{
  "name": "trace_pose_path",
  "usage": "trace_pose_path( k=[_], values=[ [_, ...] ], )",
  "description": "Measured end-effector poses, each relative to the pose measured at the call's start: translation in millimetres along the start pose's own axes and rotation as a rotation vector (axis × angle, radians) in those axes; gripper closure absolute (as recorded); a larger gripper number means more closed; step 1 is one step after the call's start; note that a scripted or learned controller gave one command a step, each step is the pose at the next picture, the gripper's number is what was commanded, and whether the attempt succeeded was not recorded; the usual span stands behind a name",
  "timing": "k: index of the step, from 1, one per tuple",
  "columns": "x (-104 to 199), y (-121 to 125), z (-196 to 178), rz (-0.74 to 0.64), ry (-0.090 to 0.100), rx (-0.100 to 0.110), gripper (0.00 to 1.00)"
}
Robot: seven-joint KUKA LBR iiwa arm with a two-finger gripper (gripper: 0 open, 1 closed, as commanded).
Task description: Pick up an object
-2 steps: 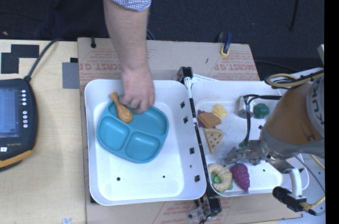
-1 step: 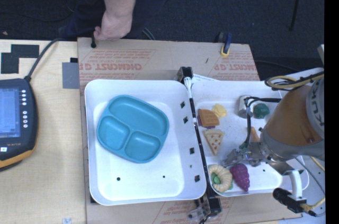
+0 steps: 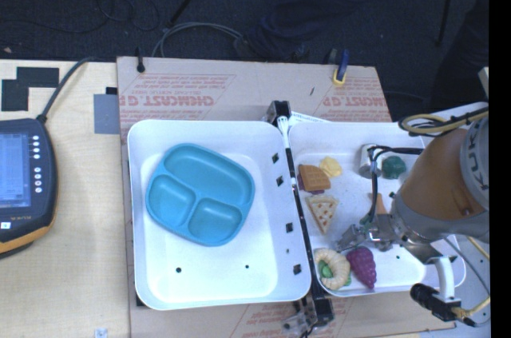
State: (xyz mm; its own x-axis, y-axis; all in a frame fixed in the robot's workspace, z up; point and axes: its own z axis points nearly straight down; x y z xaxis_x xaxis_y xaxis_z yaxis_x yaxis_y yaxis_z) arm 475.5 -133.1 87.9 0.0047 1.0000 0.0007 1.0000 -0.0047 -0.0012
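Purple grapes (image 3: pixel 363 267) sit just below the claw (image 3: pixel 357 235) (open, gripping nothing).

So here's my arm: the big chunk in view is a rounded band (image 3: pixel 437 178), more brownish-orange on camera than bright orange, with dark lettering along its right side that's cut off and unreadable. Below it the body turns grey and smooth (image 3: pixel 447 220). A looped bundle of yellow and black cables (image 3: pixel 435 122) rides along the top. My end effector (image 3: pixel 361 236) is a small cluster of silvery metal and dark bits, too cluttered to make out finger detail. There's also a white curved bracket (image 3: pixel 444 274) and a black cylindrical piece (image 3: pixel 431 301) hanging off underneath.
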Motion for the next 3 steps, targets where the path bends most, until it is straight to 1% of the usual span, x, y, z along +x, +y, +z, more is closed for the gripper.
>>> trace_pose_path(
  k=[3],
  values=[
    [-4.7,0.1,0.1,-0.003,0.001,0.000,0.00]
  ],
)
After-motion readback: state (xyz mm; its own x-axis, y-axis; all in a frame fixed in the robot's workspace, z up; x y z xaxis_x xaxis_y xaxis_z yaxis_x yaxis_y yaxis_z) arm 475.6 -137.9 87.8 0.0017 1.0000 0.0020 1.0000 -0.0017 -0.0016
